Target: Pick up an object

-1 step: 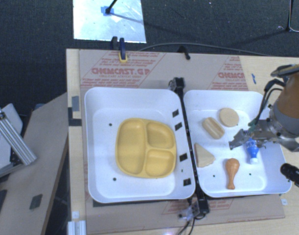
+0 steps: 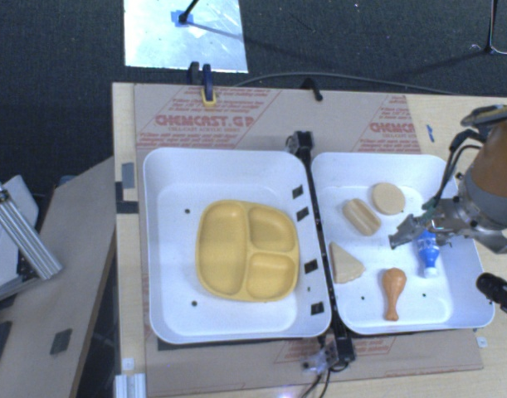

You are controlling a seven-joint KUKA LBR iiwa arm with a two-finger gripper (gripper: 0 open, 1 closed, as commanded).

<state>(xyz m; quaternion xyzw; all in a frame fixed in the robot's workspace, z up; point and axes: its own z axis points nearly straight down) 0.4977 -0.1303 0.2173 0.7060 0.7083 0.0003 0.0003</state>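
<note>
Camera view: two white bins side by side on a bench w/ brown board under them. Left bin point(image 2: 166, 247) holds a yellow divided plate point(image 2: 246, 249), three compartments, sitting about centre.

Right bin point(image 2: 377, 322) has the toy food. Round tan cookie point(image 2: 388, 198) at the far side, hot dog bun point(image 2: 362, 217) just left & a bit nearer of it, close but apart. Cheese-coloured wedge point(image 2: 345, 263) by the bin's left wall, near the divider. Chicken drumstick point(image 2: 392, 291) in the near part, bone end pointing near. Small blue-and-white bottle point(image 2: 428, 252) right of the drumstick, lying roughly near-far, well apart from the bun.

Arm comes in from the right, orange band point(image 2: 495, 166) above the wrist. Gripper point(image 2: 421, 230) is low over the right bin, right at the bottle's far end; looks to be touching or overlapping it. Finger spacing: can't tell, dark metal parts blur together there. Can't say the bottle is gripped.

Far of the bins: a shiny metal sheet point(image 2: 185, 21) on dark floor, blue-yellow clamp point(image 2: 207, 83) at the board's far edge.
</note>
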